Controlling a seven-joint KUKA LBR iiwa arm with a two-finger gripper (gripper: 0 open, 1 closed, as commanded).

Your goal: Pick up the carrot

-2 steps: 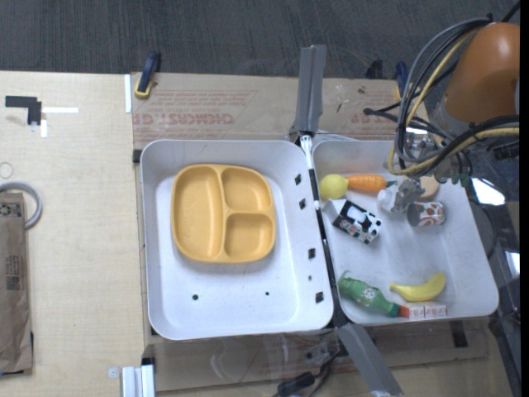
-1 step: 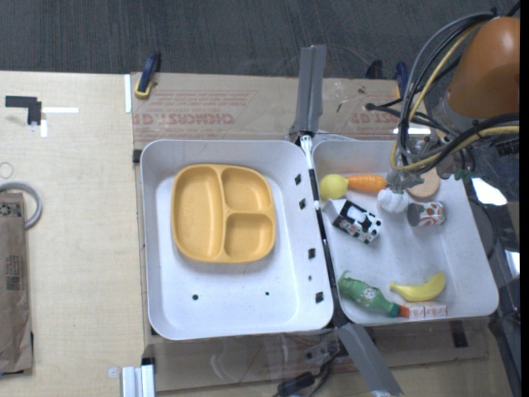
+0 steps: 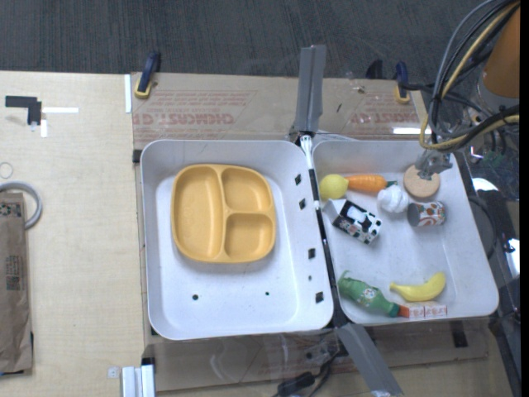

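The arm (image 3: 504, 56) is running off the picture's right edge, its gripper not clearly showing. A brown bag (image 3: 12, 279) is getting cut off by the left edge, its print too small to read.

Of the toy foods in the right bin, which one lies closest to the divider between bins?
The lemon, yellow and round, beside the carrot.

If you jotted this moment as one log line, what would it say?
carrot: lying in right bin, far end, beside lemon | gripper: over same bin, right of carrot, not touching it | pickup: not done
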